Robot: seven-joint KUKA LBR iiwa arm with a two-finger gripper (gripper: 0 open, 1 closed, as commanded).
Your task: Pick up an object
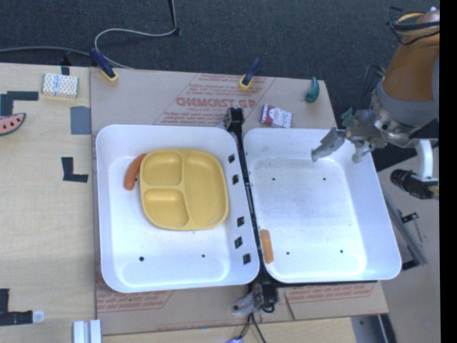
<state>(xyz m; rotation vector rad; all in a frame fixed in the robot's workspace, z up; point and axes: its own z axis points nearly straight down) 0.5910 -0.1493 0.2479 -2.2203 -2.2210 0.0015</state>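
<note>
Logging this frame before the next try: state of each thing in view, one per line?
Yellow plate: flat and upright in the left bin, compartments bare.
Orange sausage: in the left bin, lying against the plate's left edge.
Carrot stick: in the right bin, by its left wall.
Gripper: over the right bin's top edge, jaws open, holding nothing.

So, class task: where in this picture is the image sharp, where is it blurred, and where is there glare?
Camera view: yellow divided plate and carrots sharp; the pincer slightly smeared; even light, soft shadows along the bin rims, no strong glare.
</note>
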